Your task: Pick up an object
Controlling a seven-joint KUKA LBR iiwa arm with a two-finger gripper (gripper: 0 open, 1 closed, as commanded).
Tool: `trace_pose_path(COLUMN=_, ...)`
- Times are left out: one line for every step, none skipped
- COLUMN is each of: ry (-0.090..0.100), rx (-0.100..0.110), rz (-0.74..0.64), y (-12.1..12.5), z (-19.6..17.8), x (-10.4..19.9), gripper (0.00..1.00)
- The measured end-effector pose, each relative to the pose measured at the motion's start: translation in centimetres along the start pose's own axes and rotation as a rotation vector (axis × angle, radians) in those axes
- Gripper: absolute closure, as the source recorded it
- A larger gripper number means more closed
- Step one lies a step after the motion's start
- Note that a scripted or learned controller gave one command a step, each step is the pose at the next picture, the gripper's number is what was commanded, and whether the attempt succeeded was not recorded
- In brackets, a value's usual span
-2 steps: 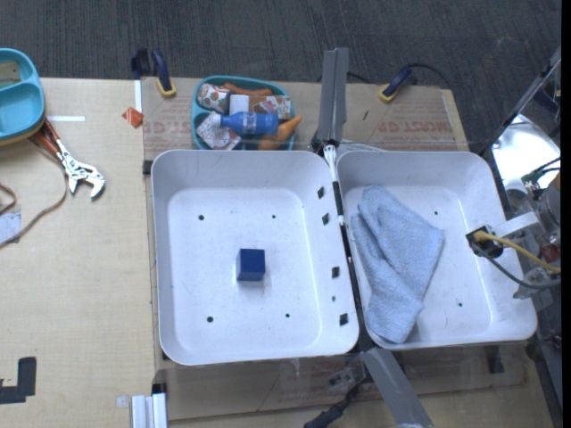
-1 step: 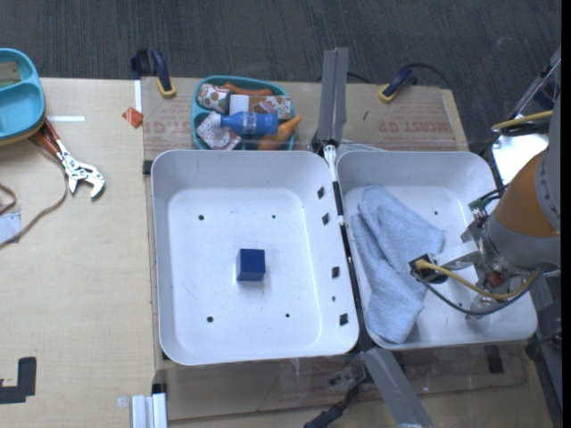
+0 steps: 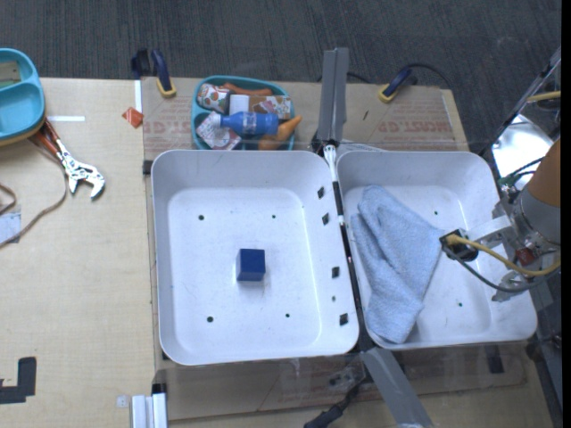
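1. In the left bin [image 3: 178, 319], near the middle: a blue block [image 3: 252, 265], clear of every wall.
2. In the right bin [image 3: 468, 315], along its left side: a pale blue cloth [image 3: 393, 261], crumpled.
3. At that bin's right edge: the claw [image 3: 519, 270], spread or pressed together, impossible to tell.
4. Looks like the approach step, no pick made yet.
5. Next up, probably: swinging left over the cloth, centring, then dropping straight down.

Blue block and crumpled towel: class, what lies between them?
Between the blue block and towel, the camera view shows bare left bin floor, then both bins' adjoining rims.
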State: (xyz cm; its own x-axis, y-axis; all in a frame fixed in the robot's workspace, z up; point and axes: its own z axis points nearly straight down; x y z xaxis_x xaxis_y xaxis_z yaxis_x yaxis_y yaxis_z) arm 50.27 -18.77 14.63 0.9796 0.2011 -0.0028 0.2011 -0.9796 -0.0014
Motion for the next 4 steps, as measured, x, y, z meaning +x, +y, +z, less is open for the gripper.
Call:
trace_pose_path(ry=-0.001, rx=0.0, rz=-0.045, y=4.5, z=0.3, x=5.0, gripper=0.0)
trace_pose_path(ry=-0.005, rx=0.001, rz=-0.05, y=4.5, z=-0.5, x=5.0, gripper=1.0)
trace_pose_path(ry=-0.001, rx=-0.001, rz=-0.003, y=0.5, z=-6.7, x=5.3, gripper=1.0)
trace_pose_path(ry=-0.005, rx=0.0, rz=-0.008, y=0.5, z=-7.4, x=5.2, gripper=1.0)
